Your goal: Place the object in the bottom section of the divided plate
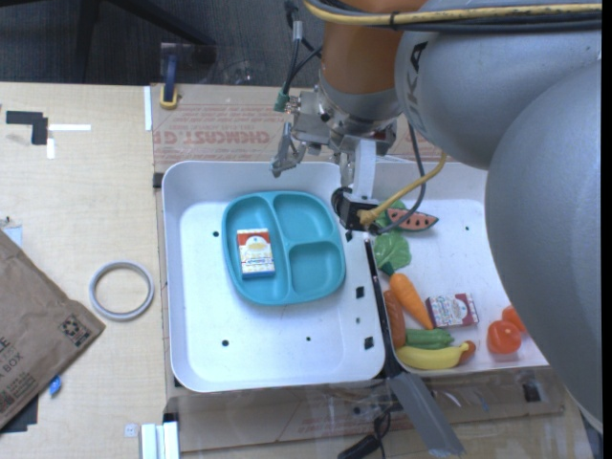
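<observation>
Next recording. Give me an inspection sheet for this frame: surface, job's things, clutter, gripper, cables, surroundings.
Surface: left bin and right bin, both white, side by side.
Job's things: teal divided plate in the left bin; red-and-white box lying in its large compartment, on the view's left.
Clutter: right bin holds a watermelon slice, carrot, banana, small carton and other toy foods.
Grippers: gripper hangs above the left bin's far rim.
Cables: yellow cable runs across the arm.
Surroundings: tape ring and cardboard box on the bench, left of the bins.
</observation>
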Controlling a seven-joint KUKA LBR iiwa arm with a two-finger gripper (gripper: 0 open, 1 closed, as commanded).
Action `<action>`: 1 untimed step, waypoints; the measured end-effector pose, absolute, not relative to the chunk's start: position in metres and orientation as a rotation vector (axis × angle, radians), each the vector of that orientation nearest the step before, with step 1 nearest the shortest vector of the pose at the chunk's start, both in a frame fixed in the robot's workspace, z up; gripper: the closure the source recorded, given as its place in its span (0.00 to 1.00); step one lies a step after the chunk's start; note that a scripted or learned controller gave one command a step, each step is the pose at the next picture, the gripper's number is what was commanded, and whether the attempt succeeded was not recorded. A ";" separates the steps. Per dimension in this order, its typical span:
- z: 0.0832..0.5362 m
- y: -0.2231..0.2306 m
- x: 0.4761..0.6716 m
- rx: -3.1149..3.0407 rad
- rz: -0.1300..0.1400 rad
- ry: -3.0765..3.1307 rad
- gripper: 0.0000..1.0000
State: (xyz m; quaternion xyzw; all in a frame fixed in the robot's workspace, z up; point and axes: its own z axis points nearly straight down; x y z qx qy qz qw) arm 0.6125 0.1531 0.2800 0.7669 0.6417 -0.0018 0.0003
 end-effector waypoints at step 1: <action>0.299 0.212 0.657 2.458 -0.005 1.956 0.00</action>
